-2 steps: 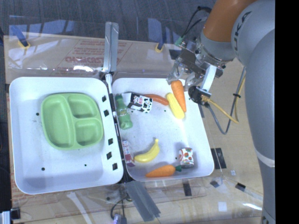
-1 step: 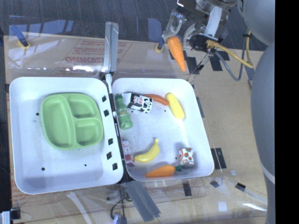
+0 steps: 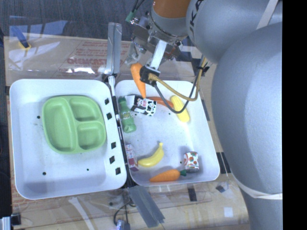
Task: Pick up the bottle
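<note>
The bottle (image 3: pixel 127 118) is green with a darker cap end and lies along the left wall of the right bin (image 3: pixel 204 143), pointing toward the back. My gripper (image 3: pixel 136 56) hangs over the bin's back left corner, up and a little right of the bottle and apart from it. An orange carrot (image 3: pixel 138 80) stands slanted just below the gripper; whether it is gripped cannot be made out. Nothing touches the bottle except the bin wall.
Beside the bottle lies a cow-patterned carton (image 3: pixel 145 107), then a second carrot (image 3: pixel 160 101) and a yellow corn cob (image 3: pixel 180 109). Nearer the front are a banana (image 3: pixel 153 156), a third carrot (image 3: pixel 165 176), a can (image 3: pixel 192 161) and a small packet (image 3: pixel 131 157). The left bin holds a green divided plate (image 3: pixel 74 123).
</note>
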`<state>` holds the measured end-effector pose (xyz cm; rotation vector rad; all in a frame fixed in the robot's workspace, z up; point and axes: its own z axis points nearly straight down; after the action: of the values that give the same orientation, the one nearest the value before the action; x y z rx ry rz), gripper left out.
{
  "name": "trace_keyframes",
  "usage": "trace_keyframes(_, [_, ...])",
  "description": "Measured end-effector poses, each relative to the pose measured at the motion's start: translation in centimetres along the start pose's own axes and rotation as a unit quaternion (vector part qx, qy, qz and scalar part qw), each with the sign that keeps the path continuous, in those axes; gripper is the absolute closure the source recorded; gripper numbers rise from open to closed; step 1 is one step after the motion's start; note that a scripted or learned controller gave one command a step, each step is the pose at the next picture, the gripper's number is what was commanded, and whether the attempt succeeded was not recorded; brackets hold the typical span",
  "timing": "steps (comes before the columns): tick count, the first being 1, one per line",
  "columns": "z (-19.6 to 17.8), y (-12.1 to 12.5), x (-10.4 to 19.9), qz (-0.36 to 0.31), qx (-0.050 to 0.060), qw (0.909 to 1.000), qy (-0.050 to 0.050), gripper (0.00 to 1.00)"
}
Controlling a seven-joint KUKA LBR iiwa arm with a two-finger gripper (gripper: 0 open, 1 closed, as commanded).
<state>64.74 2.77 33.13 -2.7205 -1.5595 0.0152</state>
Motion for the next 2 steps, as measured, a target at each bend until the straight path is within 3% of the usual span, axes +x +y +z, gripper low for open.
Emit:
trace_keyframes(1, [14.2,2.6,-2.7,0.165,0.000,0.9863,0.001,1.00])
trace_keyframes(2, [1.5,3.3,-9.0,0.082,-0.005,0.9967,0.003,1.00])
